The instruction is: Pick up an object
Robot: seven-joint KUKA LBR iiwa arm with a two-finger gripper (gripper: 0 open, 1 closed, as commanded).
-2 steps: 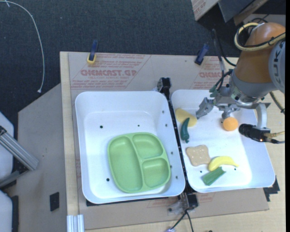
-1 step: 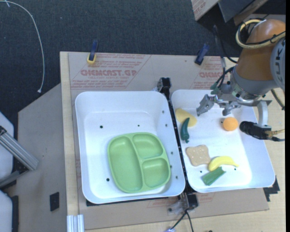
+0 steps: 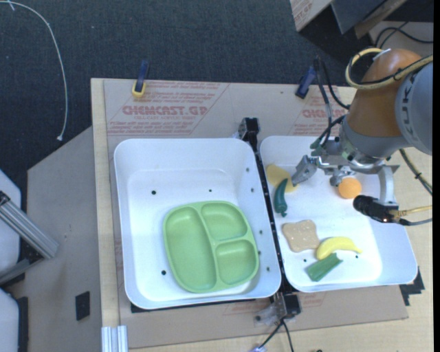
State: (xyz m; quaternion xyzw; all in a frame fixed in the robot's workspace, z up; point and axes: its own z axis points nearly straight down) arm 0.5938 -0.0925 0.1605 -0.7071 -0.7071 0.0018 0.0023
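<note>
Dark blue-grey carpeted floor point(image 3: 192, 38) all around. On it, a pale brown board bench point(image 3: 103, 206) with red lettering printed along its far edge. Clipped to that far edge, a yellow-and-blue clamp point(image 3: 140, 80) at left and a dark blue clamp point(image 3: 306, 82) further right. Across the floor at upper left, a thin white cable point(image 3: 60, 69). Leaning in at far left, a silver aluminium rail point(image 3: 24, 225). At upper right, a brown cardboard box point(image 3: 311, 12).
</note>
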